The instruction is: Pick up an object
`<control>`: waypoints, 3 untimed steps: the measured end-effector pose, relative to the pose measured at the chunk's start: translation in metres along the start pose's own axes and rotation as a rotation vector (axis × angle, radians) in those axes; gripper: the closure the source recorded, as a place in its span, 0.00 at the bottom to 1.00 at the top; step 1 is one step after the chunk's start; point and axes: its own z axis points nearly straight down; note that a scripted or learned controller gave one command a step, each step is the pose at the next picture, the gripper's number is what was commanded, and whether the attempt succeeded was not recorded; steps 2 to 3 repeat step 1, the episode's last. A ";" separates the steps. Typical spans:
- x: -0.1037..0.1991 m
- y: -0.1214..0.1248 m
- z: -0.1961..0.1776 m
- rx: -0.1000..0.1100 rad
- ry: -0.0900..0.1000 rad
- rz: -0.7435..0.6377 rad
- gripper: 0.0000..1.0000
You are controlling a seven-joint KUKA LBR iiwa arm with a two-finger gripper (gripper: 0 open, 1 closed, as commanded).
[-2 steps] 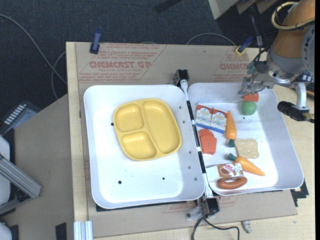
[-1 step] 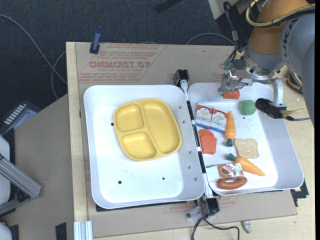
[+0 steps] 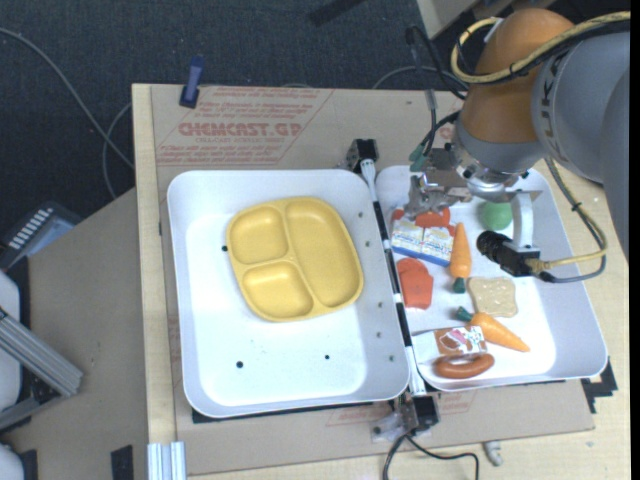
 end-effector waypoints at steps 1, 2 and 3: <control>0.062 -0.006 0.000 0.001 0.000 0.000 1.00; 0.062 -0.006 0.000 0.001 0.000 0.000 1.00; 0.062 -0.006 0.000 0.001 0.000 0.000 1.00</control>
